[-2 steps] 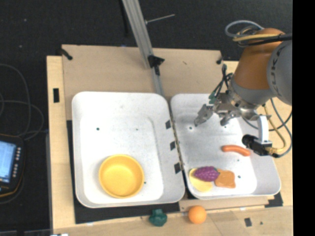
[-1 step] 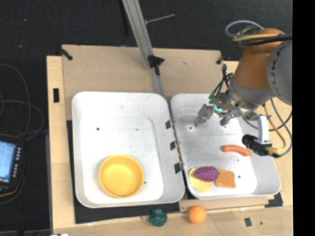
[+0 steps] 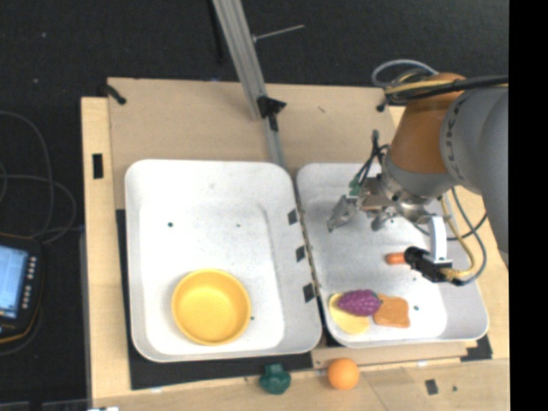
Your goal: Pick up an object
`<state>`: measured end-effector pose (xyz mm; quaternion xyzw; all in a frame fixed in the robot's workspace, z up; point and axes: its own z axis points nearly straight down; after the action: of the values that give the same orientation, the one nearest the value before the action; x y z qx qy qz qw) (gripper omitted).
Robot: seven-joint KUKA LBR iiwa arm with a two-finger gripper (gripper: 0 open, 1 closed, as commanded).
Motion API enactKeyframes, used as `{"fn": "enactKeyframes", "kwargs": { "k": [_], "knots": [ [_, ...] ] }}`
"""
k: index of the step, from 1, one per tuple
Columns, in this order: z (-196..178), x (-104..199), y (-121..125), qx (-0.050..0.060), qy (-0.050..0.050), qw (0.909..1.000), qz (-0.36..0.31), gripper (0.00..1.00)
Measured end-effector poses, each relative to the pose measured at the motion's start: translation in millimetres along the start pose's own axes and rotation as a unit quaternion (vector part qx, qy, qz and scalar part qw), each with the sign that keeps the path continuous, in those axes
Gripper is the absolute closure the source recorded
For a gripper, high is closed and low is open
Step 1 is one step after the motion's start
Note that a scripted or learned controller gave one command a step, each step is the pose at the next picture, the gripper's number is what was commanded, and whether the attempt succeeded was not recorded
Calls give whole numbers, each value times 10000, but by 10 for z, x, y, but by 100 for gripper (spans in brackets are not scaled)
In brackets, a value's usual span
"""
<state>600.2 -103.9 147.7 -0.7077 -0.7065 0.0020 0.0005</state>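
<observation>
My gripper (image 3: 358,219) hangs over the upper middle of the right bin (image 3: 325,187), open, with nothing between its fingers. At that bin's near edge lie a purple bunch of grapes (image 3: 358,301), a flat yellow piece (image 3: 345,319) partly under the grapes, and an orange piece (image 3: 393,312). A small orange item (image 3: 395,259) lies to the gripper's lower right, next to a black part of the arm. In the near part of the left bin (image 3: 154,195) sits a yellow bowl (image 3: 211,306).
On the bench in front of the bins rest a green object (image 3: 275,379) and an orange ball (image 3: 342,373). A grey metal pole (image 3: 244,54) slants up from behind the bins. Cables (image 3: 467,247) hang off the arm at the right.
</observation>
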Motion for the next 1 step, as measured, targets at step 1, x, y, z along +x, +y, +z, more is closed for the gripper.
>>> {"fn": "enactKeyframes", "kwargs": {
  "k": [1],
  "knots": [
    [496,-13,-8,1,1,10000,-3,0]
  ]
}}
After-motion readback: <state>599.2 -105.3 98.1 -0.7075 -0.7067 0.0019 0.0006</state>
